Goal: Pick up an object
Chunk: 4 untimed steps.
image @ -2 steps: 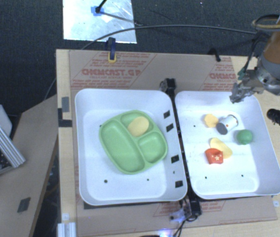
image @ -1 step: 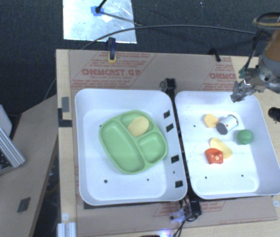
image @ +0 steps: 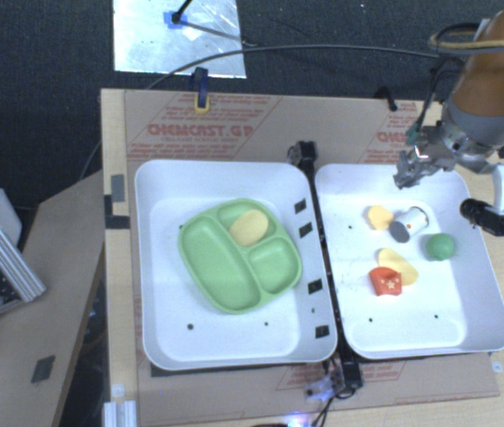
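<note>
Camera view, we see the pincer (image: 409,174) at upper right over the right bin (image: 474,327), its opening we cannot tell, small cylinder (image: 407,223) hard to identify, arm cropped at the frame edge.

It was a robotics lab bench; a grey-and-orange arm (image: 492,78) reached over two white bins (image: 158,265) set on printed cardboard (image: 234,123); black cables (image: 323,50) crossed dark carpet; an aluminium frame (image: 3,252) stood left.
</note>
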Tool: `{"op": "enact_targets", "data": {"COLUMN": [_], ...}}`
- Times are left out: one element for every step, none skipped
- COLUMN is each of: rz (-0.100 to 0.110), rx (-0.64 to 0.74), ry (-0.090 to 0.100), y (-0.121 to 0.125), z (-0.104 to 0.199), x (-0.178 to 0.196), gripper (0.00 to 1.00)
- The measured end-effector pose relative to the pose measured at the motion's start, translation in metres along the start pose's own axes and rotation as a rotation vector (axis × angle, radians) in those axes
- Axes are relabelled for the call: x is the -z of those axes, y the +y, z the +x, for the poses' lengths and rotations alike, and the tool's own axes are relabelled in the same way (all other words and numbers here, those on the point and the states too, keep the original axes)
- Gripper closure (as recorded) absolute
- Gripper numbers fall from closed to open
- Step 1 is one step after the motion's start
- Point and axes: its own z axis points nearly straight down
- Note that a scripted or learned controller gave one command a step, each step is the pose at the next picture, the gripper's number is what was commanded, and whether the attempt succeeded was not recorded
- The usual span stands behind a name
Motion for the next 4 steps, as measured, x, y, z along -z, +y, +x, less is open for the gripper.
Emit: {"op": "enact_targets", "data": {"rz": [0.002, 0.002, 0.000, 0.000], "rx": [0.000, 0.000, 0.001, 0.001], "ry": [0.001, 0.001, 0.001, 0.001], "y": [-0.019, -0.031, -0.034, -0.042], "z": [0.053, 0.097, 0.149, 0.210], "x": [-0.002, -0.004, 0.010, 0.015], "gripper": [1.00, 1.00, 1.00, 1.00]}}
